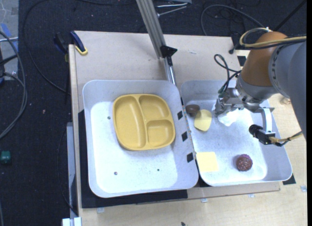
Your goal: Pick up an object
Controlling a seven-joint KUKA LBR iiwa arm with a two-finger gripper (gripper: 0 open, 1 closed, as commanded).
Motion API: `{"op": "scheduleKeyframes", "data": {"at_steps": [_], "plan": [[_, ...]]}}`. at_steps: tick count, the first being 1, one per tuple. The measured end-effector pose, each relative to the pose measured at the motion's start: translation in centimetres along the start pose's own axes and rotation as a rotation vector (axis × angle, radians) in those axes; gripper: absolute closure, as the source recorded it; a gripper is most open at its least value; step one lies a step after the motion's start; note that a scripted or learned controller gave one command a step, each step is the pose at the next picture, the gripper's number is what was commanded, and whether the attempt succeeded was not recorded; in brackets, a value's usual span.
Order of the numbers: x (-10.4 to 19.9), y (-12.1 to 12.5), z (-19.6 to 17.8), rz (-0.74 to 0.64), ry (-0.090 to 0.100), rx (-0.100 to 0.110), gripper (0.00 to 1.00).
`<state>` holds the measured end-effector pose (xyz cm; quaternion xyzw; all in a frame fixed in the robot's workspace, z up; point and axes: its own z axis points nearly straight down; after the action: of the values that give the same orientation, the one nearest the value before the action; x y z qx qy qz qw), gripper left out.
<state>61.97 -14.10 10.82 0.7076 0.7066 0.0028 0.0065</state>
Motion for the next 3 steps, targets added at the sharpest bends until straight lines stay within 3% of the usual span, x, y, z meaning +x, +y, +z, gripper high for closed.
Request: {"op": "scheduleKeyframes", "data": {"at_steps": [2,3], "plan": [[-0.3,0.5,-12.8,-0.004,0.003,0.006,1.0],[-0.3,0.6,-12.6,-0.004,0.004,0.011,1.0]]}}
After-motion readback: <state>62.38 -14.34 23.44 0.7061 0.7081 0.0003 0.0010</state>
